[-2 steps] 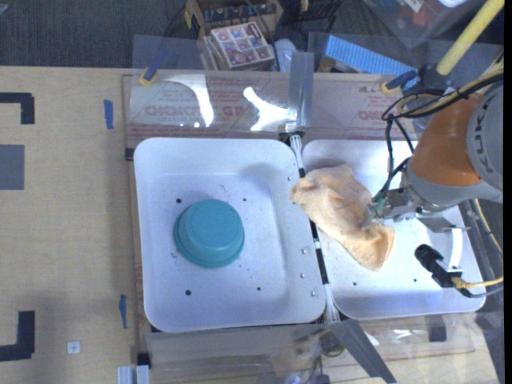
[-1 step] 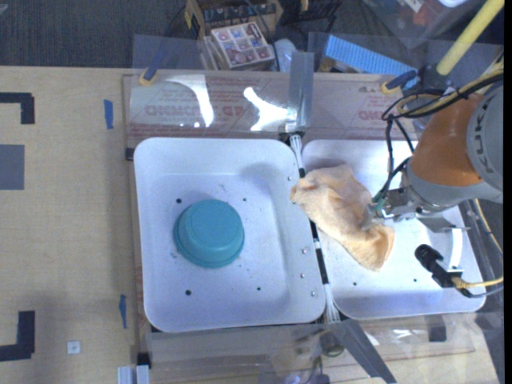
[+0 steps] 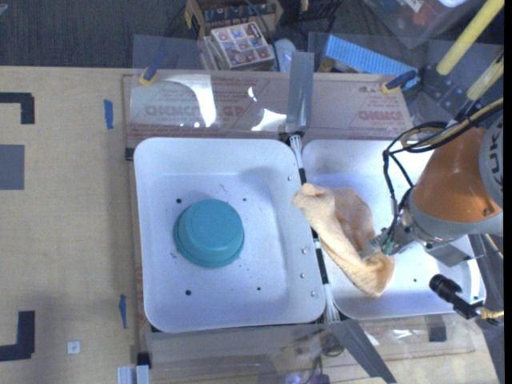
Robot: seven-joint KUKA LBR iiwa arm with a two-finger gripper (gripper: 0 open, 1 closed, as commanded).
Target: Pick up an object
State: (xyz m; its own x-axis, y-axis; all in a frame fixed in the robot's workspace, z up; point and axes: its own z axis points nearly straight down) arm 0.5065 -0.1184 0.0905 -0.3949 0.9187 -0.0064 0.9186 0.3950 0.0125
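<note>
A tan cloth (image 3: 342,224) lies crumpled in the right bin (image 3: 352,165), with its upper end resting on the divider between the bins. My gripper (image 3: 378,249) is down at the cloth's lower right part and touches it; the cloth folds hide the tips. A teal bowl (image 3: 210,232) sits upside down in the middle of the left bin (image 3: 160,160), well away from the gripper.
The arm's orange band (image 3: 456,190) and black cables (image 3: 400,154) hang over the right side of the right bin. A clear plastic wall (image 3: 208,106) stands behind both bins. Bare wooden bench top (image 3: 64,214) spreads to the left.
</note>
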